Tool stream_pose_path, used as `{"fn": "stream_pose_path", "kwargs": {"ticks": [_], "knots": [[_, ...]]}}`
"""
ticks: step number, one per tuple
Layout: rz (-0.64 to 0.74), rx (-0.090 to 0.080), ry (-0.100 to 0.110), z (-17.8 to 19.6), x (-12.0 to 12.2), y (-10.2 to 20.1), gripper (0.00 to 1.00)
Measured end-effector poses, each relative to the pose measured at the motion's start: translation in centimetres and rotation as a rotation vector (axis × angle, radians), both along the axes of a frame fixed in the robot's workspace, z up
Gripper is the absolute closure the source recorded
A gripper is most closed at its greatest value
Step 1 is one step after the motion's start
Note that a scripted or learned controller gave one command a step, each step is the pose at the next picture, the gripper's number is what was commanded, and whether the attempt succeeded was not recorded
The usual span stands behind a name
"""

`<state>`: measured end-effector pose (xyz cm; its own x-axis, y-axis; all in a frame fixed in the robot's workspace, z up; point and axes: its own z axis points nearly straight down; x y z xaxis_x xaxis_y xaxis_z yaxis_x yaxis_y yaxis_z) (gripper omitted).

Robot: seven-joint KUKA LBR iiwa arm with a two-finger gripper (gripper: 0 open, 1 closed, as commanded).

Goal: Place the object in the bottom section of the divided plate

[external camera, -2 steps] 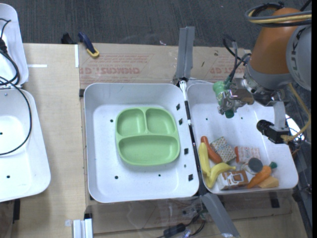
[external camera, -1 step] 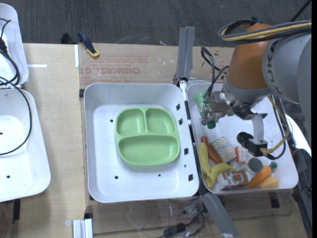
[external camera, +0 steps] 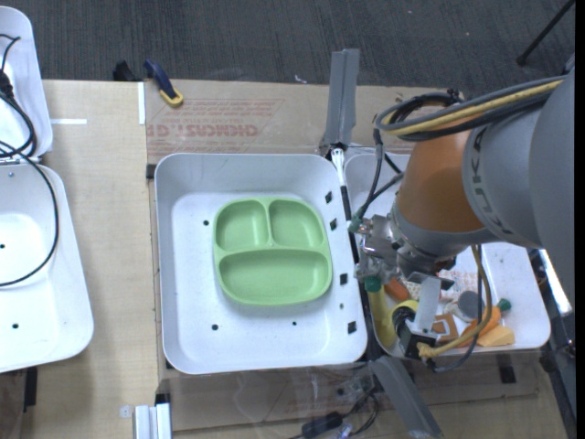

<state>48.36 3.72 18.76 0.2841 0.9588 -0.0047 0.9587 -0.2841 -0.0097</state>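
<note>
Divided plate (external camera: 272,251) in left bin, well apart from arm.

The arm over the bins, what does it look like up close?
The arm is bulky, with rounded grey casing and a broad orange band above the wrist. Black and yellow cables loop across its top, and thinner wires hang beside the metal wrist parts.

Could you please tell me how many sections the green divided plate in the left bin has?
3. The green divided plastic plate has two small sections side by side at its top, upper left and upper right, and one wide section along its bottom.
</note>
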Motion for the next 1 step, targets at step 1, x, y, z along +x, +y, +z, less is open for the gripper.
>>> {"fn": "stream_pose_path", "kwargs": {"ticks": [1], "knots": [[-0.085, -0.003, -0.001, -1.08, -0.66, 7.13, 1.00]]}}
